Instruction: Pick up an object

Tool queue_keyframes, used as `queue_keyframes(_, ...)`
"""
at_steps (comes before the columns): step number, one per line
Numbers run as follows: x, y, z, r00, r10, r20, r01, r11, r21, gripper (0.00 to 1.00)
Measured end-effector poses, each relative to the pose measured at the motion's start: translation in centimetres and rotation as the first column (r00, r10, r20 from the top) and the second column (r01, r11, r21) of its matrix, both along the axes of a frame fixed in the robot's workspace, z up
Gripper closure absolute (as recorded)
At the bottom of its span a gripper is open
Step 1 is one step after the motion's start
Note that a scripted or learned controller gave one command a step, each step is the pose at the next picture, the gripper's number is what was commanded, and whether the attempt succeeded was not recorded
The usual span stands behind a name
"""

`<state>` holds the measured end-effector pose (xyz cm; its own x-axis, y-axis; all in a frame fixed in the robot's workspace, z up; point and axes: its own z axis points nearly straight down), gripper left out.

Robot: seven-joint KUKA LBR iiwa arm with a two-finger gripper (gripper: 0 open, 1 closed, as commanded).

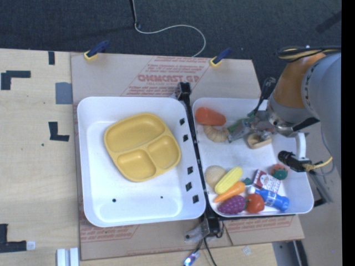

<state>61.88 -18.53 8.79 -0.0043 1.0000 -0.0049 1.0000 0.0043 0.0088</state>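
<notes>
Two white bins are seen side by side on the counter (pixel 33 148). The left bin (pixel 91 165) carries a yellow divided plate (pixel 142 146). The right bin (pixel 299 195) carries the toy foods.

The arm (pixel 310 93) reaches in from 3 o'clock. The gripper (pixel 239 131) is lowered into the upper part of the right bin, its tip pointing toward 9 o'clock. Whether it is open or closed cannot be told; the tip is small and dark against clutter. Nothing is seen gripped.

Candidate objects at the tip: a tan croissant-like piece (pixel 216 133) just beside the tip at its 9 o'clock, and an orange-red piece (pixel 209 116) at 11 o'clock of it. A tan block (pixel 258 142) lies under the wrist.

Well apart, toward 6 o'clock of the bin, a cluster is noted: corn cob (pixel 228 179), carrot (pixel 230 192), purple grapes (pixel 232 205), a red and blue packet (pixel 268 188).

Step judged: approach or descent onto the croissant-like piece; the grasp is not yet confirmed.

Next move calls for: the tip to be centred over the piece, clear of the bin divider (pixel 191 143), then closed and lifted straight up. Crowding by the orange-red piece is judged a risk.
</notes>
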Motion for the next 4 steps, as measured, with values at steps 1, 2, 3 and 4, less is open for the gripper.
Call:
queue_keyframes(1,-0.1,-0.1,1.2,1.0,-0.002,0.004,0.002,1.0,-0.002,1.0)
queue_keyframes(2,-0.1,0.0,2.1,1.0,-0.001,0.002,0.001,1.0,-0.001,1.0)
queue_keyframes(3,-1.8,4.7,10.2,1.0,0.001,-0.003,-0.001,1.0,0.006,1.0)
queue_keyframes(4,-4.3,12.4,19.0,1.0,0.004,-0.003,-0.004,1.0,0.006,1.0)
